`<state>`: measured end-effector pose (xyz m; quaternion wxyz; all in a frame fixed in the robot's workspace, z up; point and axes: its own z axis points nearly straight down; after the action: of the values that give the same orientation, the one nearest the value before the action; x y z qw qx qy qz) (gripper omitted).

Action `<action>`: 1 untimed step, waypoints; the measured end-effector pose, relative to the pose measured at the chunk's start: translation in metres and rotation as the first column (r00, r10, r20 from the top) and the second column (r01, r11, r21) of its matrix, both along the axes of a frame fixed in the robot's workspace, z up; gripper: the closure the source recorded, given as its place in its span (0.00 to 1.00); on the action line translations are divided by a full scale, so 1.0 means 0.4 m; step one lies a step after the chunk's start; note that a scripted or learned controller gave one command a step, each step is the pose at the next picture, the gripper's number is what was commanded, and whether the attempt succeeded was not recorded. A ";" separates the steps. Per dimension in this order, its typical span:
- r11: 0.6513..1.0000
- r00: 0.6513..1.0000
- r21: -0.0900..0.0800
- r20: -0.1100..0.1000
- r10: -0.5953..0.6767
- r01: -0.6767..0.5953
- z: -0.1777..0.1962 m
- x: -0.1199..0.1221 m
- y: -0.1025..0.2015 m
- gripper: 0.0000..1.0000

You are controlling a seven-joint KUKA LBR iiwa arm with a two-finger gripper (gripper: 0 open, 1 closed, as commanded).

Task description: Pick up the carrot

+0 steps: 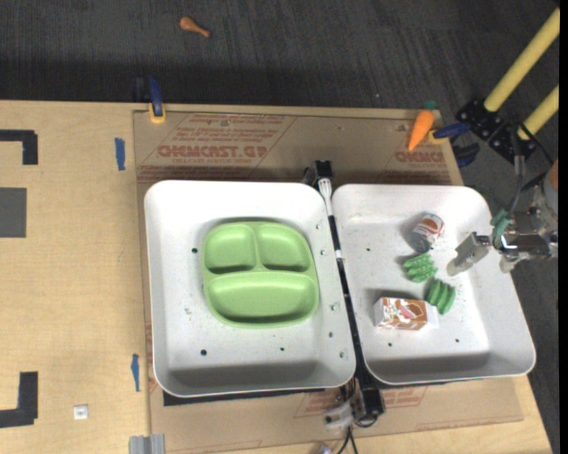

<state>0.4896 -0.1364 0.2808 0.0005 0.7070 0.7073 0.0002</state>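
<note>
The carrot, orange with a green top, lies on the brown board behind the right bin's far edge, outside both bins. My gripper hangs over the right side of the right bin, well in front of the carrot and apart from it. Nothing shows in the gripper. It sits just right of two green toy vegetables.
In the right bin there are also a small can and a white and orange packet. The left bin holds a green divided plate. Blue clamps and yellow poles stand near the carrot. A small orange object lies on the dark floor.
</note>
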 end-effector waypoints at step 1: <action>0.974 0.974 0.001 0.000 -0.225 0.225 -0.363 -0.024 0.050 0.00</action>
<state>0.4802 -0.1165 0.1356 0.0002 0.7825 0.6226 0.0003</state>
